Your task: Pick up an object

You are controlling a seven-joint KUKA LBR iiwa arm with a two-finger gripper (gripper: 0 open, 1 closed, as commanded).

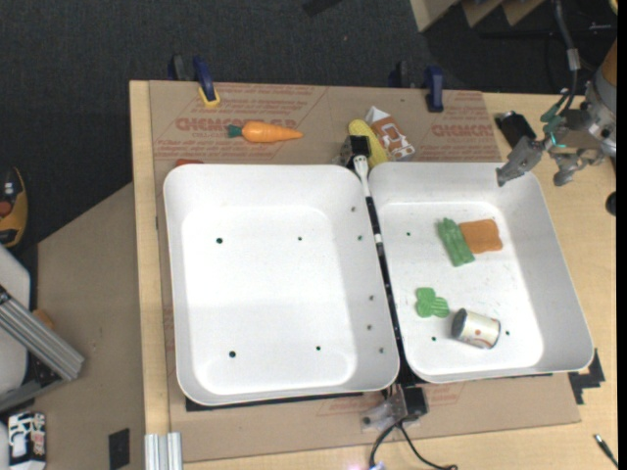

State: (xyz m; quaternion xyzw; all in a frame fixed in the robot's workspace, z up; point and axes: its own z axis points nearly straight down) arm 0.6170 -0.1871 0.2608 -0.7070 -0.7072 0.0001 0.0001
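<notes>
The right bin (549, 262) holds an orange block (480, 235) touching a long green piece (454, 243), and nearer the front a small green toy (430, 304) beside a white and silver can (476, 328) lying on its side. My gripper (542, 167) hovers over the bin's far right corner, up and to the right of the orange block. It is open, fingers spread wide with nothing between them.
The left bin (196, 262) lies next to the right one. Behind the bins on the board sit a toy carrot (265, 133), a yellow item (364, 135) and a small printed box (392, 137). Two blue clamps (207, 84) (433, 86) grip the back edge.
</notes>
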